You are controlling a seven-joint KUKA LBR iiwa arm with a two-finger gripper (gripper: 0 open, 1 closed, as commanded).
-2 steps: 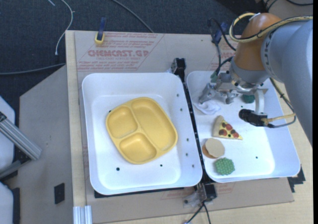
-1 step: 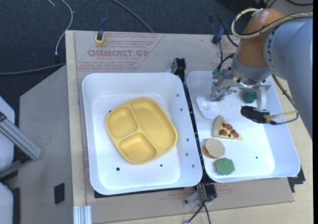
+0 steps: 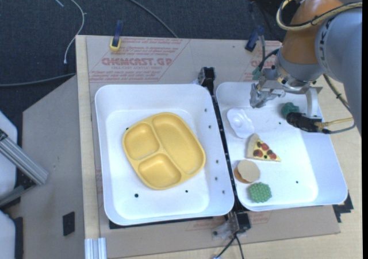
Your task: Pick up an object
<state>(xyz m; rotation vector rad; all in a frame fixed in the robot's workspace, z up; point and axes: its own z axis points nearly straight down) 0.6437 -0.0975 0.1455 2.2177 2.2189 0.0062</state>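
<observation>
The right bin (image 3: 305, 160) holds several toy foods. A white lumpy piece (image 3: 240, 121) lies near its left wall, with a pizza slice (image 3: 262, 150) below it. Further down are a round tan bun (image 3: 248, 170) and a green broccoli piece (image 3: 260, 192). A small teal-green item (image 3: 290, 108) lies at the back, partly behind the arm's hardware. My gripper (image 3: 259, 100) hangs over the bin's back left part, just above and to the right of the white piece. I see nothing held in it.
The left bin (image 3: 109, 154) carries a yellow divided plate (image 3: 164, 150). A black divider clamp (image 3: 206, 75) sits between the bins at the back. A black cable end (image 3: 303, 121) trails from the wrist over the right bin. The grey arm (image 3: 339, 34) fills the upper right.
</observation>
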